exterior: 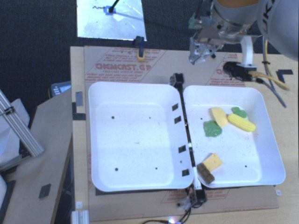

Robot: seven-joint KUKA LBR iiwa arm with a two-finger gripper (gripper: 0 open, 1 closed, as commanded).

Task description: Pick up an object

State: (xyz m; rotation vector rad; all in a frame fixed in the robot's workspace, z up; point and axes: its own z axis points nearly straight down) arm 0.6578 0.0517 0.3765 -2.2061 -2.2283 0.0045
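Note:
My gripper [201, 55] hangs high above the back edge of the right bin [268, 139], with nothing between its fingers. In that bin lie a yellow corn cob [241, 122] with a green leaf end [238, 111], a pale yellow wedge [218, 116] and a green leafy piece [212, 129] close together near the middle. A yellow and brown block [209, 166] rests at the bin's front left corner. All of them are well below and in front of the gripper.
The left bin [100, 139] stands beside the right one, split from it by a black clipped divider [183, 125]. A yellow and blue clamp [139, 48] sits on the board behind the left bin. A shiny sheet [110, 13] lies at the back.

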